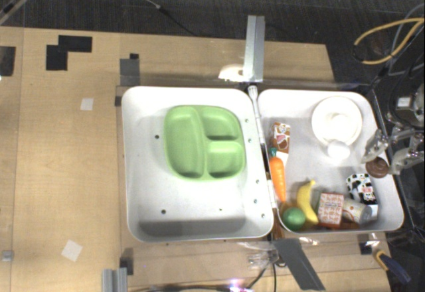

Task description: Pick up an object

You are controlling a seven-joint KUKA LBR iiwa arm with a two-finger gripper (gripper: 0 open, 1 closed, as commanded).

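The right bin (299,108) holds several objects. A white bowl (337,118) sits at its back, with a small white round piece (337,150) just in front. Along the left wall lie a brown-and-white carton (281,138) and an orange carrot (278,178). At the front are a banana (306,196), a green ball (293,218), a red patterned box (331,210) and a black-and-white cow-patterned item (360,186). My gripper (390,151) hangs over the bin's right rim, beside a small brown round thing (379,166). Nothing is visibly held.
The left bin (139,151) carries a green divided plate (202,141). A metal post (254,48) rises behind the wall between the bins. Yellow and black cables (388,38) hang at the back right. Bare wooden bench (60,151) lies to the left.
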